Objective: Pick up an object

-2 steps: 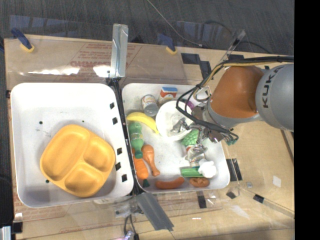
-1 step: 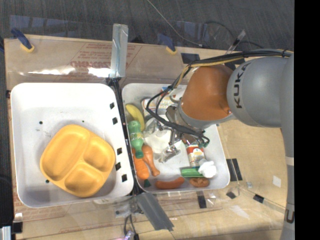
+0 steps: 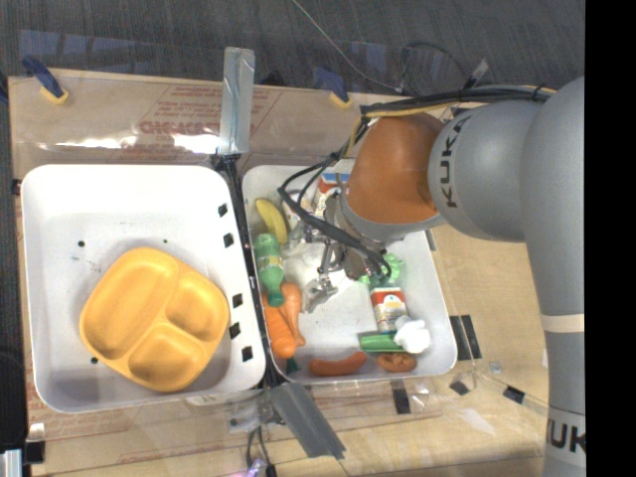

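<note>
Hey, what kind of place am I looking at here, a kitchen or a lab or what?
Most likely a robotics lab test bench, not a kitchen: a KUKA arm reaches over two white bins, toy food such as a carrot lies in one, and taped plastic sheeting covers the bench.

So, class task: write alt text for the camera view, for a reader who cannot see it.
A grey robot arm's gripper hangs over the right bin of toy food, including a carrot and banana. The left bin holds a yellow divided plate.
</note>
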